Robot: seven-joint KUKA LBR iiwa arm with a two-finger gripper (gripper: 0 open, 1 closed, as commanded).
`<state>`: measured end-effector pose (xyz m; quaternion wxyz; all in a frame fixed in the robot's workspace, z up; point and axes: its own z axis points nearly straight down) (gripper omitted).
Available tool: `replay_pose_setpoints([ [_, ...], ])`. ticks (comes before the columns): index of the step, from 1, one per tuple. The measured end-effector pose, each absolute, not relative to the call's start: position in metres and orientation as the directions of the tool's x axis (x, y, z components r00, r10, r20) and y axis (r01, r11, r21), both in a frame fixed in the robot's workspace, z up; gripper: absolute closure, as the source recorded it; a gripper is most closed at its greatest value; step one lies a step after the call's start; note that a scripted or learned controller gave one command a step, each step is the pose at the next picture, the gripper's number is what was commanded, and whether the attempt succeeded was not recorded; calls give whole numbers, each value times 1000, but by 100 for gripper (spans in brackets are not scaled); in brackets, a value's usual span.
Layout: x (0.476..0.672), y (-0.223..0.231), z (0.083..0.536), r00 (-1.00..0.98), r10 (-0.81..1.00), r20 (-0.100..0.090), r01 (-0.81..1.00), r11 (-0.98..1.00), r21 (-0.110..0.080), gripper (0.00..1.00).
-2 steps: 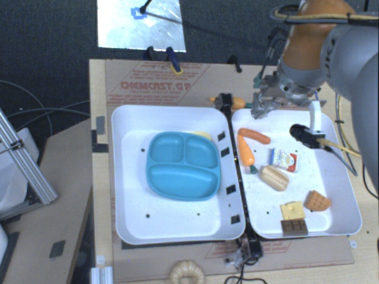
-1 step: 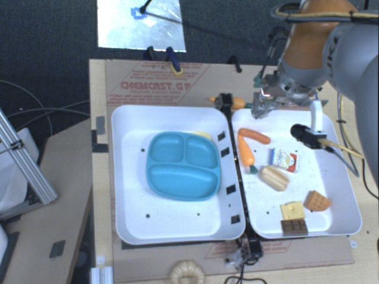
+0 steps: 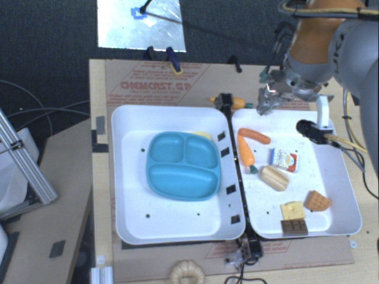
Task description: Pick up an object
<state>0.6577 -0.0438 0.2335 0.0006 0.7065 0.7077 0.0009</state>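
Toy food is lying scattered in the right bin (image 3: pixel 349 209); the hot dog (image 3: pixel 254 136), just below the gripper (image 3: pixel 267 102), is looking light, stiff and smooth, best pinched across its middle. Finger state: cannot tell.

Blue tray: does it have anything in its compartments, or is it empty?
Empty. The blue tray in the left bin shows bare blue compartments.
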Motion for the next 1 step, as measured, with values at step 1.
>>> replay_pose_setpoints([
  [1,656,-42,215,-1,1000,-1,1000,1,1,100],
])
